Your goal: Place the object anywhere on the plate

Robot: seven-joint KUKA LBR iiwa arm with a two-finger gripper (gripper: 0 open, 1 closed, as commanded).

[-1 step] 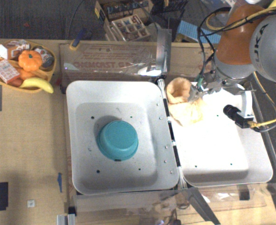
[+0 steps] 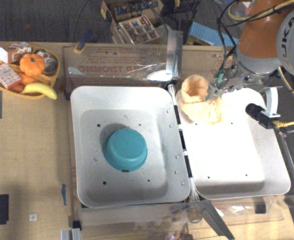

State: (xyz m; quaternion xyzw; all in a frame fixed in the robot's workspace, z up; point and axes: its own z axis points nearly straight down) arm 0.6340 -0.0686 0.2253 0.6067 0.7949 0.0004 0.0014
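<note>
A teal round plate (image 2: 126,149) lies in the middle of the left white bin (image 2: 87,104). A soft cream and tan object (image 2: 196,93) sits in the far left corner of the right white bin (image 2: 237,159), leaning on the rim between the bins. My gripper (image 2: 216,91) reaches in from the right and hangs low at the object's right side, touching or nearly touching it. The wrist hides the tips and the contact. The plate is well apart from the gripper, down and to the left.
A basket of toy fruit (image 2: 24,73) stands on the bench at the far left. Clear plastic packaging (image 2: 118,66) lies behind the left bin. A black fitting with a yellow cable (image 2: 261,115) juts over the right bin's right side.
</note>
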